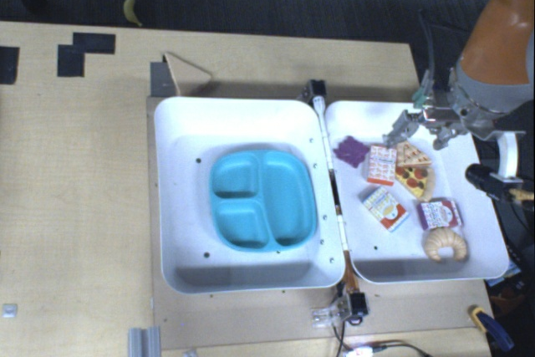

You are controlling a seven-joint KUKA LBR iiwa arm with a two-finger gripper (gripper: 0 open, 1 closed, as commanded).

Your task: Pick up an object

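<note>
Pizza slice (414, 169) just below tool (424, 128); fingers spread, nothing held.

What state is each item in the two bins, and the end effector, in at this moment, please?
End effector: hovering over the right bin's far edge, holding nothing.
Blue tray: flat in the left bin, compartments empty.
Purple piece: lying loose.
Pizza slice: lying flat.
Two small cartons: on their sides.
Croissant: resting near the front.
Purple packet: lying flat.
</note>
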